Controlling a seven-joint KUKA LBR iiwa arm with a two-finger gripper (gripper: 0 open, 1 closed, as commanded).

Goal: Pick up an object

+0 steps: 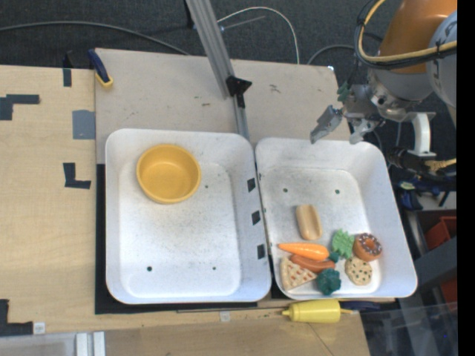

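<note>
1. Over the back rim of the right bin hangs the claw, its two fingers spread apart with nothing between them.
2. The pickings all sit in that bin's near half, well apart from the claw: a bread roll on its own toward the middle, then a crowded corner with a carrot, a pizza slice, a broccoli floret, a leafy green piece, a doughnut and a cookie.
3. The roll looks the friendliest target (it lies clear of its neighbours). It is probably a light, stiff plastic toy, smooth and a bit slippery, so the sensible hold is across its narrow middle, fingers on the long sides.
4. The carrot is trickier: tapered, likely to squirt out of a pinch, and touching or nearly touching the pizza slice.
5. The flat pieces, pizza and cookie, lie low on the floor and give the fingers little edge to catch.
6. In the left bin sits a yellow bowl, light but wide; only its rim would take a pinch.
7. A mustard bottle lies on the bench just outside the right bin's near edge.
</note>
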